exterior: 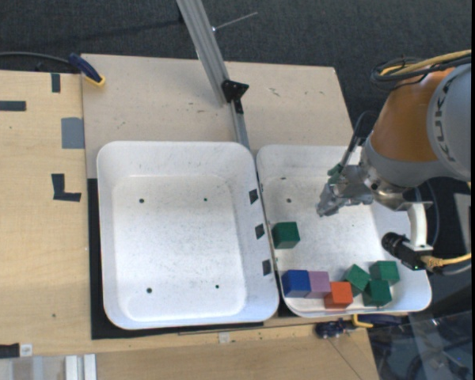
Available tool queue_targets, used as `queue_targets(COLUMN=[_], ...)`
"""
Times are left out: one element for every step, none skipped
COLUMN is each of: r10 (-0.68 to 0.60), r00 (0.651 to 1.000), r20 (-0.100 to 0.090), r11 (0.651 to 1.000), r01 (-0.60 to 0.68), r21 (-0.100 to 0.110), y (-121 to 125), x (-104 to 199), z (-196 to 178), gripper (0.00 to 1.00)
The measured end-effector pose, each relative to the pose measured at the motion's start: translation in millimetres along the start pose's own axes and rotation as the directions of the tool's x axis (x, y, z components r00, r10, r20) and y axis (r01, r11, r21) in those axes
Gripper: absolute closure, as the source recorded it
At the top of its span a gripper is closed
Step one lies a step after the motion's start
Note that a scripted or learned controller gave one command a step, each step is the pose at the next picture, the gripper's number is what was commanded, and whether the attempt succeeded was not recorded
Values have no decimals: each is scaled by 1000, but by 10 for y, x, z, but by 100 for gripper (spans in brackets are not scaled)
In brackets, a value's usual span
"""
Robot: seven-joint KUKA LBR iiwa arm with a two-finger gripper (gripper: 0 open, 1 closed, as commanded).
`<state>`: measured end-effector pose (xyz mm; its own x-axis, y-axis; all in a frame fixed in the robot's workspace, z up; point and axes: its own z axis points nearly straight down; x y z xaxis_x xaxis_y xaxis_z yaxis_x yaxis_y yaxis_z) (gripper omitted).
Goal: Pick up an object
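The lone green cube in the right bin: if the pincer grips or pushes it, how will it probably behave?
The green cube looks like a small solid block, so it is probably stiff and light. Its flat faces suggest it would slide on the right bin floor rather than roll. It stands apart from the other blocks, so the pincer likely has room around it.

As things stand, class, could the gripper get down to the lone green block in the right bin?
Probably yes. The gripper hangs over the right bin, and the green block sits alone with bare floor around it.
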<state>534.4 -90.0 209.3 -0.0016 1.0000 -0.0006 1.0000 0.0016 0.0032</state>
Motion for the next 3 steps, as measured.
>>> queue_targets(r10=[-4, -5, -6], r00=[1000, 1000, 1000], r20=[-2, -3, -2], r11=[1000, 1000, 1000], r01=[4, 5, 6], r21=[5, 5, 6], y=[-41, -196, -308], x=[436, 923, 1503], z=[-8, -117, -64], gripper=[100, 100, 100])
